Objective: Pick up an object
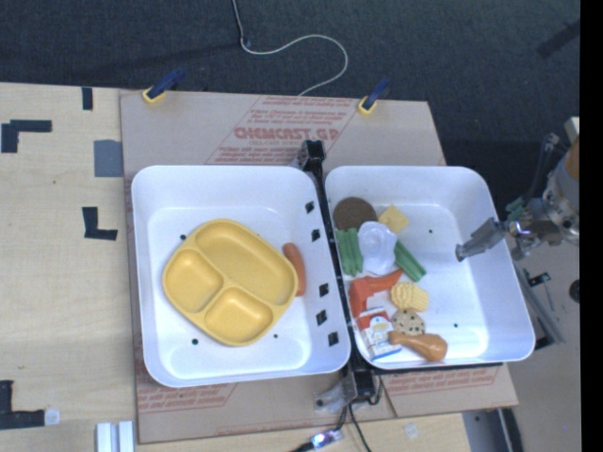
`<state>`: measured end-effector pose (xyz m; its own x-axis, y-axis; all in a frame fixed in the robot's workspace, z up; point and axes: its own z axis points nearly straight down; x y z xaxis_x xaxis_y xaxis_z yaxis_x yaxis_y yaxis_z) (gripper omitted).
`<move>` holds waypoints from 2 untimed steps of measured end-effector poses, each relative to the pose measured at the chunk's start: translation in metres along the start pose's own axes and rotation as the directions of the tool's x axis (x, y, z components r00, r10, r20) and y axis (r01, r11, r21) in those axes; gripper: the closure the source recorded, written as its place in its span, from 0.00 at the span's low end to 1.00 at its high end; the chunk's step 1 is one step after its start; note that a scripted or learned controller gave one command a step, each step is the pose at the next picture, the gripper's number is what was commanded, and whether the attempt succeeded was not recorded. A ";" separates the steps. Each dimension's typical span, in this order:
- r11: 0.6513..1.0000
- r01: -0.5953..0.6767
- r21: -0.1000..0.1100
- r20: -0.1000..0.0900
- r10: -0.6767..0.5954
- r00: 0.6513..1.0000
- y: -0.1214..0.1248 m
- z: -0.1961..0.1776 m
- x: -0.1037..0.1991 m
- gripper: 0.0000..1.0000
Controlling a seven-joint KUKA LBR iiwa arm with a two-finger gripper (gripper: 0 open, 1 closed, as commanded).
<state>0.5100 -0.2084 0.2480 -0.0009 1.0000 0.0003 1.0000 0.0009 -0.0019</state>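
Hovering at right bin's (471, 188) right rim, gripper (471, 243) state impossible to tell; drumstick (419, 345) near front looks light, rigid, slippery; best pinched across narrow shank.

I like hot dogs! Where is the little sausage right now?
The sausage lies in the left bin, touching the right edge of the yellow divided plate, near the wall between the bins.

Your end effector (476, 241) shows as a dull grey metal finger, with teal-green fittings and thin cables behind it.
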 end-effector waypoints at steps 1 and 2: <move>1.000 -0.001 0.004 -0.001 0.001 1.000 -0.007 0.046 -0.002 0.00; 1.000 -0.001 0.006 -0.002 0.001 1.000 -0.016 0.107 0.002 0.00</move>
<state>0.4943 -0.2068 0.1415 -0.0004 1.0000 0.0024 1.0000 0.0004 -0.0075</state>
